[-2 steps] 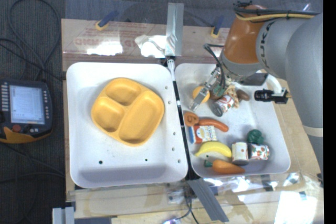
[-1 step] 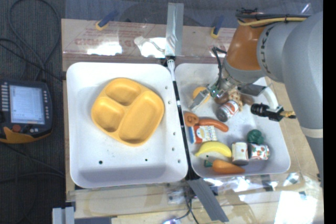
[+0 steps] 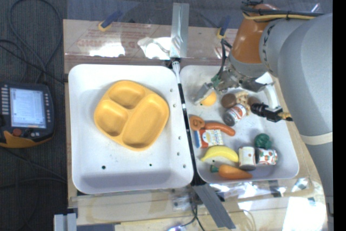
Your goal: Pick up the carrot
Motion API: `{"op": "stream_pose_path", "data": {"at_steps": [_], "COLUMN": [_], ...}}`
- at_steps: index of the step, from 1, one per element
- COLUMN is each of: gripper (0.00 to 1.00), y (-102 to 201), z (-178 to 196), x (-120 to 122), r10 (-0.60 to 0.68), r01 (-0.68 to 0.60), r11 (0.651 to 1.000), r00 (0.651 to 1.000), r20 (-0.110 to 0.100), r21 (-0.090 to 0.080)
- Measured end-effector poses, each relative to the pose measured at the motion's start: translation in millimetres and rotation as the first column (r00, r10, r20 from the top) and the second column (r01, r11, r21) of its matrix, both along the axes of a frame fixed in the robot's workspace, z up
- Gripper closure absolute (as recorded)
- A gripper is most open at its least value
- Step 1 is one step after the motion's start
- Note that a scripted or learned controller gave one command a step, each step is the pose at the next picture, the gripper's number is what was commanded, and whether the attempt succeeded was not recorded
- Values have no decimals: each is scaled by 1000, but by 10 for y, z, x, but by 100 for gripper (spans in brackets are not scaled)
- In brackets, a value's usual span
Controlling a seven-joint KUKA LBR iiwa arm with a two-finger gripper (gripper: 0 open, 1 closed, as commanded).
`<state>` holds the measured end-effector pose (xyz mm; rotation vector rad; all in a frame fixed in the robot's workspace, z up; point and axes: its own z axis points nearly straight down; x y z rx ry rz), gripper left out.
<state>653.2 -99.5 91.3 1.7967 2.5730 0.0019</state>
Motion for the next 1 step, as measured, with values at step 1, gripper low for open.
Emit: {"op": "stream_pose_path", "data": {"at_steps": [1], "gripper": [100], "y": [-11], "z": [117], "x": [12], "r10": [1], "r01": [-1], "r11": [1000], "r00": [1000], "r20": [5], "r21": [-6]}}
